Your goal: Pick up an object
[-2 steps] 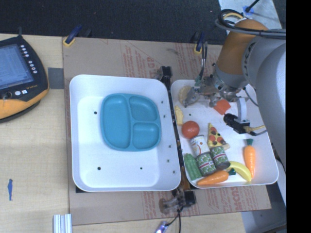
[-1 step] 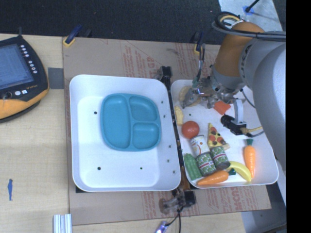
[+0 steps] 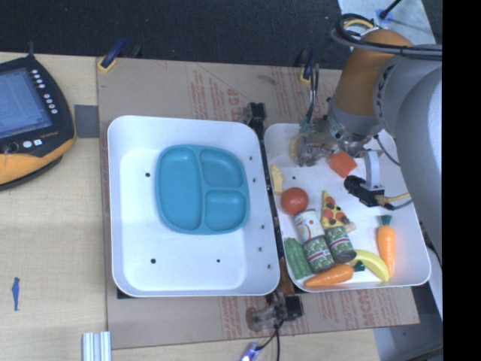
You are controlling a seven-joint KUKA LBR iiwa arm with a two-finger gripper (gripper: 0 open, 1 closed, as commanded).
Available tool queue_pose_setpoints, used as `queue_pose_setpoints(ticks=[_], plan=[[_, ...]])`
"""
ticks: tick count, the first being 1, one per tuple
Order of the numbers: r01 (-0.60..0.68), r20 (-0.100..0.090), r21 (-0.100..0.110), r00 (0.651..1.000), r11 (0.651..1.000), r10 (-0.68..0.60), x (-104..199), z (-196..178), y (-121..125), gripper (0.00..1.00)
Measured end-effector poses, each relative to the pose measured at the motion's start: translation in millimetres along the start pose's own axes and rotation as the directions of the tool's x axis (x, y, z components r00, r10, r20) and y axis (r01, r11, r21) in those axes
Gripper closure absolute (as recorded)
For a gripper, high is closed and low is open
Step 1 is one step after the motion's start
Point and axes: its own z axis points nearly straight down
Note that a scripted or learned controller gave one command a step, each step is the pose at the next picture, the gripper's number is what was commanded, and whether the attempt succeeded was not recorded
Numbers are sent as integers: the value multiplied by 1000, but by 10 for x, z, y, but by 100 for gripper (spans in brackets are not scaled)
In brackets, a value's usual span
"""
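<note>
My gripper (image 3: 307, 153) hangs low over the far left part of the right bin (image 3: 417, 277), pointing down. Just right of it lies a red-orange block (image 3: 342, 164). A pale yellow corn piece (image 3: 276, 177) rests against the bin's left wall, below the gripper. Nearer the front are a red tomato (image 3: 294, 199), a pizza slice (image 3: 334, 213), small cans (image 3: 319, 250), a green vegetable (image 3: 295, 258), two carrots (image 3: 385, 247) (image 3: 328, 277) and a banana (image 3: 373, 265). I see nothing between the gripper's fingers.
The left bin (image 3: 131, 262) holds a blue divided plate (image 3: 201, 188). A teach pendant (image 3: 26, 122) lies on the bench at far left. Clamps (image 3: 255, 113) (image 3: 270, 313) sit at the seam between the bins.
</note>
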Motion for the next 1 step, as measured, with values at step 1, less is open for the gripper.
queue_pose_setpoints(ticks=[1], plan=[[1,0,1,1000,1000,-1,1,1,-1,0]])
